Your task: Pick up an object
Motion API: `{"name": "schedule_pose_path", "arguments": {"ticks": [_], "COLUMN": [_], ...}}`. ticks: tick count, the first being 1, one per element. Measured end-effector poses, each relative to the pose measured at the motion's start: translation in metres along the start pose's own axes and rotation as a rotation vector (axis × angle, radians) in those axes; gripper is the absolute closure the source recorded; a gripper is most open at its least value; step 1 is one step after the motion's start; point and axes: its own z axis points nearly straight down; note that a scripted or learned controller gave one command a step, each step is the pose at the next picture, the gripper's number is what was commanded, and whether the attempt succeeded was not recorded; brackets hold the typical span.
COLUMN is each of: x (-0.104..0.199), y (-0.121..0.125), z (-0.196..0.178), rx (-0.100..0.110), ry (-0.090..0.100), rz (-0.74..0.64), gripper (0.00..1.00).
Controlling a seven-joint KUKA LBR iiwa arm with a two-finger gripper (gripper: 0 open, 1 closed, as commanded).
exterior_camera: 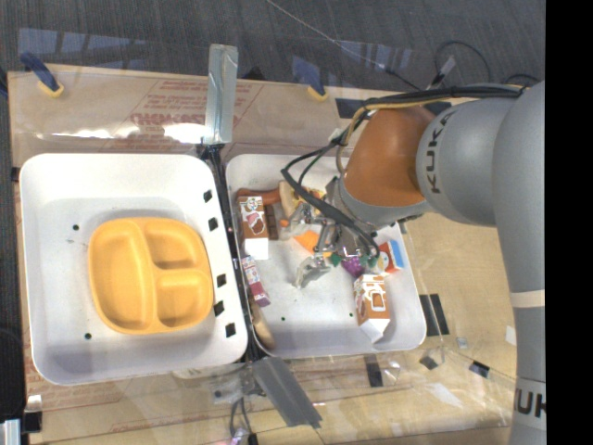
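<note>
I see a yellow divided tray (148, 273) sitting in the left bin (37, 193), well off from the jaws across the divider.

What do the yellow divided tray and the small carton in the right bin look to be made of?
Yellow tray: probably molded plastic, matte, going by its uniform color and rounded compartment walls. Small carton: likely printed paperboard, with flat faces, sharp folds and orange-and-white graphics. White bin under it: smooth, likely plastic.

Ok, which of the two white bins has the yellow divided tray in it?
The left bin: the yellow tray lies alone in it. The right bin holds small packets and scraps, with the arm over it.
</note>
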Motion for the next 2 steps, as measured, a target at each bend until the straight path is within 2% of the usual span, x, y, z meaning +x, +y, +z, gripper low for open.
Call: {"name": "schedule_pose_path", "arguments": {"ticks": [1,2], "x": [-0.002,-0.084], "y": [0.002,0.034], "z": [-0.012,-0.004], "rx": [0.002,0.012], "ry": [-0.005,-0.004], "rz": [-0.009,0.065], "gripper": [1.00,1.00]}}
